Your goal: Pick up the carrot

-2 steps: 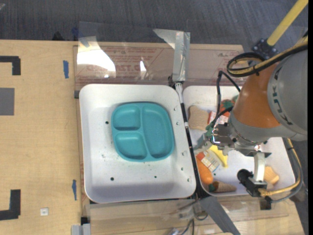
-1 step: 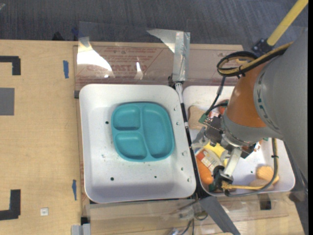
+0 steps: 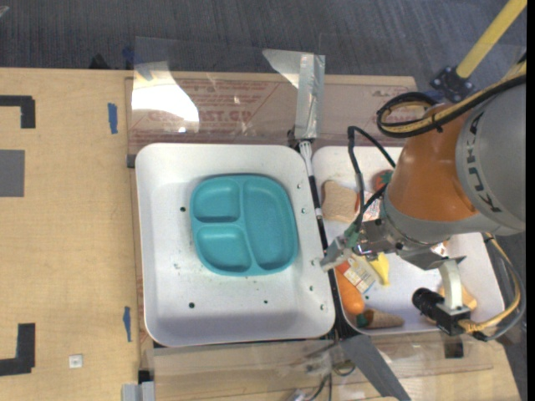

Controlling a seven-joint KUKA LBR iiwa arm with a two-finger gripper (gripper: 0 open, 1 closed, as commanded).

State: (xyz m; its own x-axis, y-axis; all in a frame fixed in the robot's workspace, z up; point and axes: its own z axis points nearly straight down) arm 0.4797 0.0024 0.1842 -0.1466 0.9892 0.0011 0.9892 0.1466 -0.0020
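The carrot (image 3: 354, 301), a short orange piece, lies in the front left corner of the right bin (image 3: 481, 249), close to the bin wall. My gripper (image 3: 358, 264) hangs low over that corner, just behind the carrot and a little above it. The grey wrist with its orange band (image 3: 426, 182) covers the middle of the bin. Whether anything sits between the gripper's tips is hidden by the gripper body and the clutter around it.
A teal divided plate (image 3: 245, 223) lies in the left bin (image 3: 167, 291). In the right bin a tan bread slice (image 3: 338, 200) lies behind the gripper, with a yellow piece (image 3: 381, 268) and a brown cone (image 3: 386, 319) beside the carrot. Black cables (image 3: 368, 153) loop above.
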